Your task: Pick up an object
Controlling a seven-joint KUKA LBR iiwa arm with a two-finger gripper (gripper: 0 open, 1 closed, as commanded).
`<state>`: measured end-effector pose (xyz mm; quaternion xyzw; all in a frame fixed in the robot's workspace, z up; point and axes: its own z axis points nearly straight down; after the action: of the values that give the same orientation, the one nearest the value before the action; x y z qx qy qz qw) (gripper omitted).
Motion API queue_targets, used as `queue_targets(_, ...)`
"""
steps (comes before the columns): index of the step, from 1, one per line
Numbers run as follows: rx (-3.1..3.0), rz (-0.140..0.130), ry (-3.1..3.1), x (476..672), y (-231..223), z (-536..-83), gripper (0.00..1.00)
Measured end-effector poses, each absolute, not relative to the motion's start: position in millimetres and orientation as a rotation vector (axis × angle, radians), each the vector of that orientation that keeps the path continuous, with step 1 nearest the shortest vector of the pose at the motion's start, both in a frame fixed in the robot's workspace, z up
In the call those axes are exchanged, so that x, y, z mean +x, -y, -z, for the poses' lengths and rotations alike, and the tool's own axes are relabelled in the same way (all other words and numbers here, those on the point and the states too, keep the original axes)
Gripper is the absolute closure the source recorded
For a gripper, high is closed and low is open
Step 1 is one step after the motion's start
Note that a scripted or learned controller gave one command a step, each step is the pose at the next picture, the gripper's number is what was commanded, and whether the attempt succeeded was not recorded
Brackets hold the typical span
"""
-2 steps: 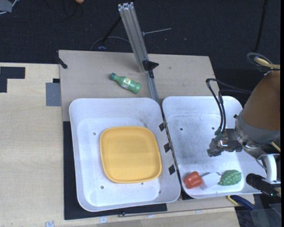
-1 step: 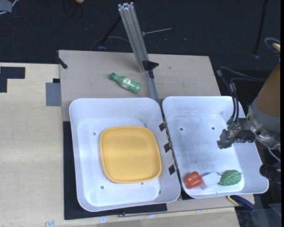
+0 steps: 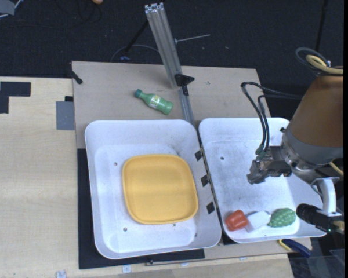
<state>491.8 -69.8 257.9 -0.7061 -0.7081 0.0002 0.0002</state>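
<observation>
In the right bin [image 3: 232, 138], a red pepper-like toy [image 3: 236, 219], a small white object [image 3: 257, 219] and a green bumpy toy [image 3: 282, 217] lie in a row along the front edge. My gripper [image 3: 260, 171] hangs over the right half of that bin, above and behind the three items and apart from them. Nothing shows between its fingers. A yellow square plate [image 3: 160, 188] lies in the left bin [image 3: 104, 143].
A green bottle [image 3: 153, 101] lies on the bench behind the left bin. A slanted aluminium rail [image 3: 165, 36] rises at the back between the bins. Black cables [image 3: 258, 106] loop from the arm over the right bin's back.
</observation>
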Motion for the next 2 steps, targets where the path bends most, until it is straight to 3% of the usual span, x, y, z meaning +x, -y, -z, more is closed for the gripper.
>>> queue_targets(2, -2.217, -0.001, 2.224, 498.4, -33, -231, 1.0)
